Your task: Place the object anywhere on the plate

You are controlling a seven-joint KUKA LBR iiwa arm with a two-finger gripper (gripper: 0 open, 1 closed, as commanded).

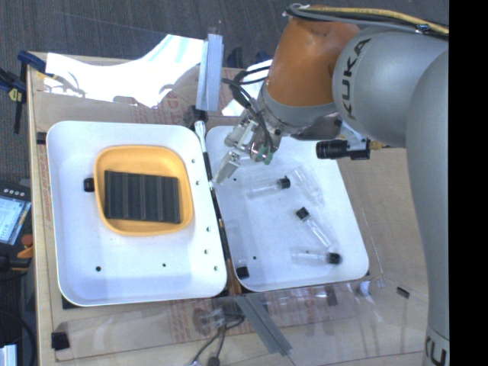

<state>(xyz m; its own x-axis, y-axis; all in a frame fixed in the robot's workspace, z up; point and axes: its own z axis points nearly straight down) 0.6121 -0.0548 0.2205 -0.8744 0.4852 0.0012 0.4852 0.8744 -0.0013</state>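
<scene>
The gripper [238,155] is seen with fingers parted, holding nothing, above the right bin [347,204], where clear, black-capped tubes [268,187] lie; these are judged light, slippery, best gripped mid-barrel.

Dark grey carpeted floor [114,6] lies beyond the light wooden bench [381,204]. A crumpled clear plastic sheet [122,75] rests on the bench's far edge. Lighting even.
</scene>
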